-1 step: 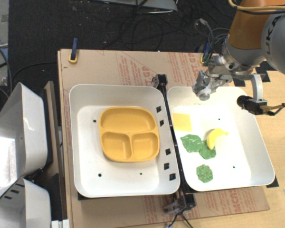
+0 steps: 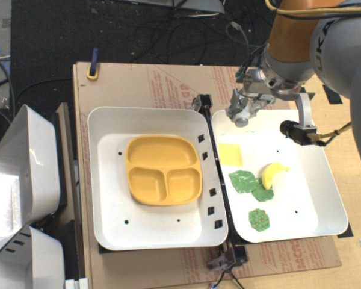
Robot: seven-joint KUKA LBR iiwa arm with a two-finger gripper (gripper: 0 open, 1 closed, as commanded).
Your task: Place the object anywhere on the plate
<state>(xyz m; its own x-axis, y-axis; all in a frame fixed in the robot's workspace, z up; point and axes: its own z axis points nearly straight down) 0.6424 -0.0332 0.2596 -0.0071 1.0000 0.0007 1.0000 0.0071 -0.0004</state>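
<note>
An orange-yellow plate (image 2: 164, 169) with three compartments lies in the left bin (image 2: 108, 131). In the right bin (image 2: 325, 191) lie a flat pale yellow square (image 2: 230, 155), a yellow banana-shaped piece (image 2: 273, 174), a green leafy piece (image 2: 248, 183) and a small round green piece (image 2: 259, 220). My gripper (image 2: 239, 116) hangs over the back left corner of the right bin, above and behind the yellow square. Nothing shows between its fingers.
The bins stand on a brown cardboard sheet (image 2: 168, 80). Black clips (image 2: 212, 179) run along the divide between the bins. A blue and yellow tool (image 2: 94, 65) lies at the cardboard's back left. White containers (image 2: 21, 173) stand off to the left.
</note>
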